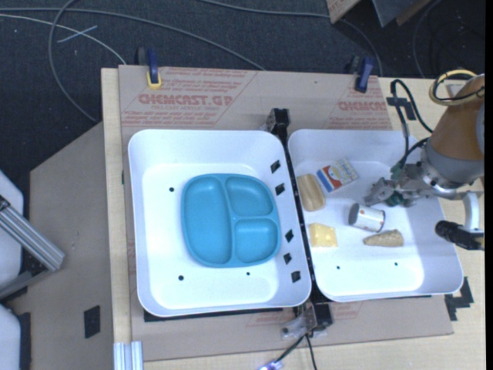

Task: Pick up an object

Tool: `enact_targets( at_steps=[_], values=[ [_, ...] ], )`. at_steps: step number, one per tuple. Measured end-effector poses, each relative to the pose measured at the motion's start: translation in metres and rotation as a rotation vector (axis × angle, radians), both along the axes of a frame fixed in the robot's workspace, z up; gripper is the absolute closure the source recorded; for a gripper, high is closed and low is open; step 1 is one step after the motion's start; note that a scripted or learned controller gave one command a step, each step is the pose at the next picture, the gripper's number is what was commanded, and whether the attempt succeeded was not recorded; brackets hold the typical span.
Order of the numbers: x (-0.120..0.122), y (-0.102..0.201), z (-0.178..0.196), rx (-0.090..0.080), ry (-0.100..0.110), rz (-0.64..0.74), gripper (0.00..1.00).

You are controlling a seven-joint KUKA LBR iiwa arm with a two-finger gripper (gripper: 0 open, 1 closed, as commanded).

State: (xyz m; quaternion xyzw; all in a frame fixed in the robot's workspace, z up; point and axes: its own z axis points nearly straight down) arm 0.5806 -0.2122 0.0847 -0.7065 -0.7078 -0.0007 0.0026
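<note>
Two fingers (379, 193), blurred above the can (367, 216); their state cannot be told.

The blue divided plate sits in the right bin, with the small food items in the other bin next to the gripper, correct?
Not quite. The camera view shows the blue divided plate in the left bin; the small food items are in the right bin, by the gripper.
</note>
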Motion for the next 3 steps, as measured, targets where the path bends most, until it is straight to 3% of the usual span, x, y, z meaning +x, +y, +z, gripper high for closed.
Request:
enact_targets(
  at_steps=[1,3],
  values=[
    [0.001,-0.001,0.012,-0.002,-0.003,0.0,1.0],
    [0.004,0.0,0.129,-0.007,-0.01,-0.001,1.0]
  ],
)
